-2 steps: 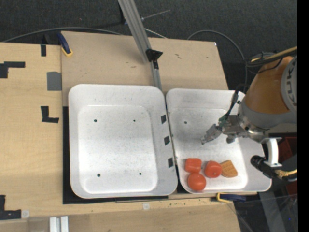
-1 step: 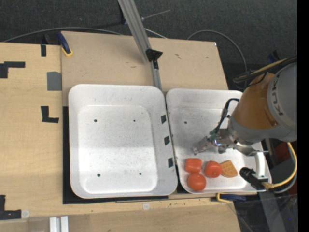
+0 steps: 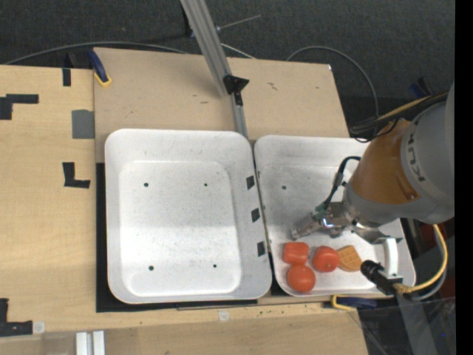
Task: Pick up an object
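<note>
Where the grey arm [image 3: 414,168] reaches in from the right, its orange band sits over the right bin [image 3: 295,161] and the gripper [image 3: 314,224] hangs low above that bin's middle, pointing toward the left; whether its fingers are parted or closed cannot be told from this slant, and nothing can be seen between them. Just below the gripper, in the bin's near end, lie four small objects close together: a red block [image 3: 295,253] on the left, a red ball [image 3: 325,258] just beside it to the right, a tan biscuit-shaped piece [image 3: 348,257] touching or nearly touching that ball, and a second red ball [image 3: 301,278] nearest the front rim; the gripper is near the red block but apart from it. To the left, the left bin [image 3: 126,198] stands side by side with the right one; a grey metal pole [image 3: 211,39] slants down from the top edge to the seam between them.
</note>
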{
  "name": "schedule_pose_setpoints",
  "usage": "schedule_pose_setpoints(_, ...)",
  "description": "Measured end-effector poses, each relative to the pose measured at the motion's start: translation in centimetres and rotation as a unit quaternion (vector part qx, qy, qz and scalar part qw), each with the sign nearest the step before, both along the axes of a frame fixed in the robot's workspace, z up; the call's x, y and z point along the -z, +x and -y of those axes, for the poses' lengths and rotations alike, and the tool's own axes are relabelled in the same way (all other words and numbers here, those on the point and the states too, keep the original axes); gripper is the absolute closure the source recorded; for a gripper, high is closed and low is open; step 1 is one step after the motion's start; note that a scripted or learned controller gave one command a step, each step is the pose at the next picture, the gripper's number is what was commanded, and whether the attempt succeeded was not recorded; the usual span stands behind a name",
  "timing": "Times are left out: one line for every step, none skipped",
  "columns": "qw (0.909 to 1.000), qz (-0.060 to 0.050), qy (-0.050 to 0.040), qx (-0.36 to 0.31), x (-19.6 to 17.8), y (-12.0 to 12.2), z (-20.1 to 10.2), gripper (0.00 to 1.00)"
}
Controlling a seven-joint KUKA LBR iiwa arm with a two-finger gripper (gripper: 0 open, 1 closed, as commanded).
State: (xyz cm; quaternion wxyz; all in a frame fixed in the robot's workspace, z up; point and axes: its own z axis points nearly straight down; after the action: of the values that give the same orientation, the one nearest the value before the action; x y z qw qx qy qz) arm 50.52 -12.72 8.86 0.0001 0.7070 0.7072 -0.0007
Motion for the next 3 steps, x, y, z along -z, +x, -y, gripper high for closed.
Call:
schedule_pose_setpoints(1.0000,0.000,0.0007,0.000,-1.1,0.0,-0.1,1.00)
schedule_pose_setpoints(1.0000,0.002,0.0003,-0.001,-6.4,1.1,-0.4,1.00)
schedule_pose_setpoints(1.0000,0.003,-0.0001,0.000,-12.0,0.5,0.2,1.00)
